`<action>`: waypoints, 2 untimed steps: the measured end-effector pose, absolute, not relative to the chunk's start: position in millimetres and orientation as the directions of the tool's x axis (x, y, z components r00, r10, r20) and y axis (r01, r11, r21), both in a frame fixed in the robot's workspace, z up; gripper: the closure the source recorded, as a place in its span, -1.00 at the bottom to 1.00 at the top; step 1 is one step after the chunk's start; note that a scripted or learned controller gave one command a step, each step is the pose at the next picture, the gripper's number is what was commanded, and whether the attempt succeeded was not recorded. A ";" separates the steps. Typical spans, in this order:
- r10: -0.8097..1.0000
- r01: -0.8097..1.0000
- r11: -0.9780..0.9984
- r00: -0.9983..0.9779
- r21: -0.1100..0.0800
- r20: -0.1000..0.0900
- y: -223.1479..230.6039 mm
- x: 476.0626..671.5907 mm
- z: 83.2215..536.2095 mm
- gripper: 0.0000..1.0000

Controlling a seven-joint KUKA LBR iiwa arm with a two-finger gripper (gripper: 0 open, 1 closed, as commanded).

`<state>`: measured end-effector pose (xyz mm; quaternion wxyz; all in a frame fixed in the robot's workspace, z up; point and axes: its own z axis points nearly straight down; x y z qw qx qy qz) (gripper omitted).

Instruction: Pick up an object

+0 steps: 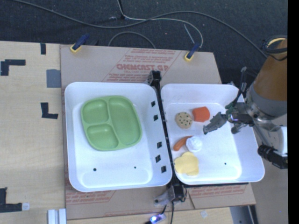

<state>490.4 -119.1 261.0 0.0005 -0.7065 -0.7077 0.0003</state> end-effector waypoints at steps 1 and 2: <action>1.000 1.000 0.000 0.000 -0.007 0.001 -117.2 483.8 198.4 -1.00; 1.000 1.000 0.001 -0.001 -0.009 0.002 -113.0 486.9 135.4 -1.00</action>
